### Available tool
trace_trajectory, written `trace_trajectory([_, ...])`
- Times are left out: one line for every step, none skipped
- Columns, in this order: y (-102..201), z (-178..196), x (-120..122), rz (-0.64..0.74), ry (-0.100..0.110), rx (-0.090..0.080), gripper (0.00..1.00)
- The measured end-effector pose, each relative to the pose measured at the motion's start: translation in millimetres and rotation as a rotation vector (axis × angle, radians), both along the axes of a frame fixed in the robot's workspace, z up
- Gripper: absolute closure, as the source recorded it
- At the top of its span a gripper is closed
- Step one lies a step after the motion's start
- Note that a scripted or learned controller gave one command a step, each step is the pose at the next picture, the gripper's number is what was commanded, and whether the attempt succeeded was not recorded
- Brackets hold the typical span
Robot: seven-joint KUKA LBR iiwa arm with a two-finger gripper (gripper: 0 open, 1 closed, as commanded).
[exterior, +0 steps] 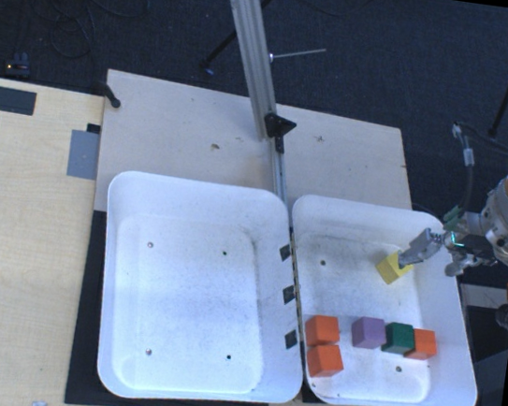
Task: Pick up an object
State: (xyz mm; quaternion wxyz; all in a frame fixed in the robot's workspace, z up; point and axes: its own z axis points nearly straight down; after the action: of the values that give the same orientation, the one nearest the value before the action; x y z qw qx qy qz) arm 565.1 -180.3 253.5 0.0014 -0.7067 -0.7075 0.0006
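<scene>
- The right bin (367, 394) serves as the landmark; it sits on the bench just beside the left bin (175, 384), their inner walls meeting along a seam with small black clips.
- The gripper (427, 247) hangs over the right bin's upper right part, reaching in from past that bin's right wall.
- One grey finger (414, 251) slants down toward the yellow block (391, 267); its tip meets the block's upper right edge.
- A second finger stands off to the right, near the bin's right rim, so the fingers are spread apart with nothing clamped between them.
- The yellow block lies tilted on the right bin's floor, in its upper right part, well apart from the other blocks.
- Along the right bin's lower part runs a row: a purple block (368, 333), a green block (398, 338) just beside it, and a small orange block (423, 344) touching the green one on the side nearer the right wall.
- Two more orange blocks (323, 345) sit stacked one below the other at the right bin's lower left, near the seam.
- A grey aluminium rail (256, 61) rises at a slant from beyond the right bin's upper left corner.
- The arm's wrist (506, 226) shows just outside the right bin's right wall.
</scene>
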Motion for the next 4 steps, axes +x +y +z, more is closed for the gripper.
trace_trajectory([-29,-109,57,0.001,0.005,0.000,0.00])
trace_trajectory([-19,-165,62,0.000,-0.001,-0.001,0.00])
trace_trajectory([-19,-154,62,0.001,0.001,-0.001,1.00])
trace_trajectory([56,-160,61,0.004,-0.006,-0.002,1.00])
